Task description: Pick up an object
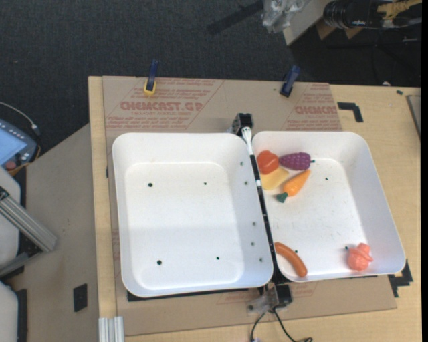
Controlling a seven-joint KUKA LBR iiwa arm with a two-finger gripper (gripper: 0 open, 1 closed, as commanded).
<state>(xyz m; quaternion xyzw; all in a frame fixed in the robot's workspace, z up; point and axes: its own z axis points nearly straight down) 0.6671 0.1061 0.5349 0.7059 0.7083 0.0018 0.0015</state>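
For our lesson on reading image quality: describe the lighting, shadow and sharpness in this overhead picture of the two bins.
In the camera view, light is even and soft; the left bin shows a brighter band across its near floor, without harsh glare. The toy foods in the right bin, such as the carrot and the sausage, cast only faint shadows. The focus is slightly soft throughout, and the arm at the top edge looks blurred.

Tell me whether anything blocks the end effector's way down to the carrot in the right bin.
Nothing visible lies over the carrot, but it is crowded: the yellow piece touches its left side and the purple grapes sit just above. The end effector hangs beyond the bench's far edge.
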